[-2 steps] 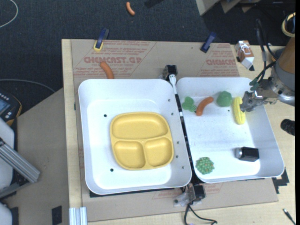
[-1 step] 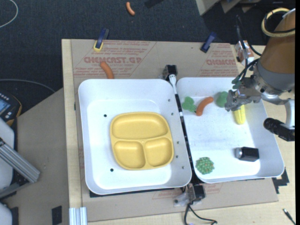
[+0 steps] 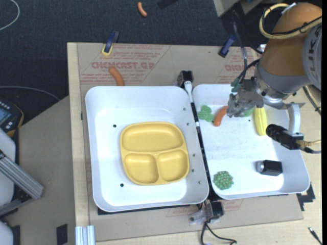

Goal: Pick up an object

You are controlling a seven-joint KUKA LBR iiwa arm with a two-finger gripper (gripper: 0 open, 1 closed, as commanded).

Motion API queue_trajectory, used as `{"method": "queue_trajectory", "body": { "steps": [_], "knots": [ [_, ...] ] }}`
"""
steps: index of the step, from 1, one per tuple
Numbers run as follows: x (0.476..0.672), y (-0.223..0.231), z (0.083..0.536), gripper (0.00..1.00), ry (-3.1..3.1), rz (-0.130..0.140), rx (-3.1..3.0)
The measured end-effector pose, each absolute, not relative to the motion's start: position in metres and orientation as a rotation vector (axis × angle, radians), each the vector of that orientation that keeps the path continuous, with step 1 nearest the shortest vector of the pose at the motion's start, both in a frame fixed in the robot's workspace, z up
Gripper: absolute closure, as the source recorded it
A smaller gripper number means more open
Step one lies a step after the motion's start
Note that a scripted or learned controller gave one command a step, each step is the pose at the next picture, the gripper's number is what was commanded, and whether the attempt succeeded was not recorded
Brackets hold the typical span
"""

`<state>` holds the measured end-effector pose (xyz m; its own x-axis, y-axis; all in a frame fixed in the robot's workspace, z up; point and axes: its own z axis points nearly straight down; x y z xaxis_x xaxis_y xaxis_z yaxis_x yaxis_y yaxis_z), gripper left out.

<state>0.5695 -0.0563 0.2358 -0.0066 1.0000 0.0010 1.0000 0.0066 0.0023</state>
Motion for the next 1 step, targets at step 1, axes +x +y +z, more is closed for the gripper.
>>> {"method": "queue_trajectory", "body": {
  "steps": [1],
  "knots": [
    [0.5880,-0.0319,0.2192,1.00,2.224,0.002,2.216]
  ]
}}
